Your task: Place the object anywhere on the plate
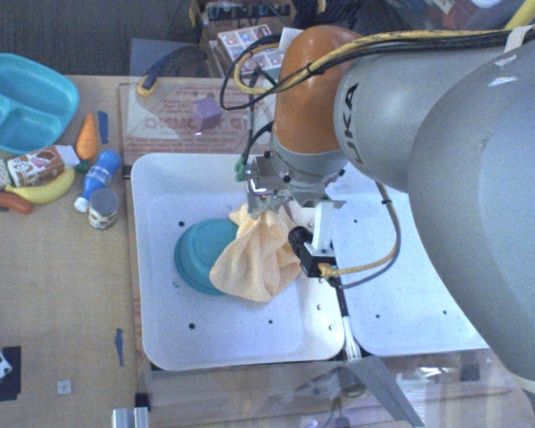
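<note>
A teal plate (198,253) lies in the left white bin (160,194), left of centre. A tan cloth (257,261) hangs in folds from my gripper (266,209), its lower part draped over the plate's right edge. The gripper is above the bin's middle, just right of the plate, and the cloth's top corner is pinched between its fingers. The cloth hides the plate's right side.
The right white bin (401,301) lies under the arm. On the bench to the left are a blue divided tray (22,105), a carrot (88,135), a banana (43,190), a small bottle (98,176) and a can (103,209). Boxes (241,47) stand behind the bins.
</note>
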`<control>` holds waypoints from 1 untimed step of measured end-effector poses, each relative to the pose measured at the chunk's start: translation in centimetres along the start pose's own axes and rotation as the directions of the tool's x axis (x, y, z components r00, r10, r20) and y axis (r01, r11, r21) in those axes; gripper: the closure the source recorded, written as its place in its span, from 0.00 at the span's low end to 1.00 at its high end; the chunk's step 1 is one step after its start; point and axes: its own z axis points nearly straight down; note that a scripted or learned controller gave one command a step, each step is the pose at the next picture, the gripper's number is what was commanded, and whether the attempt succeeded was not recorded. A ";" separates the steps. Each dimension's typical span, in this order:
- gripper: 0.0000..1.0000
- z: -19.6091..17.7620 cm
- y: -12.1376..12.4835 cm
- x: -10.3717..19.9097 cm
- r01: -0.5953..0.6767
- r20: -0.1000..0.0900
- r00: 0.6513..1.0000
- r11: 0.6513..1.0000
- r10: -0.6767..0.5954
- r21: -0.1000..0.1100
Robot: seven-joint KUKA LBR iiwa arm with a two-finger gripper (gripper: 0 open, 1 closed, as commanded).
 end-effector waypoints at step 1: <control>1.00 -1.3 1.1 5.0 0.106 0.001 0.994 0.994 -0.106 -0.005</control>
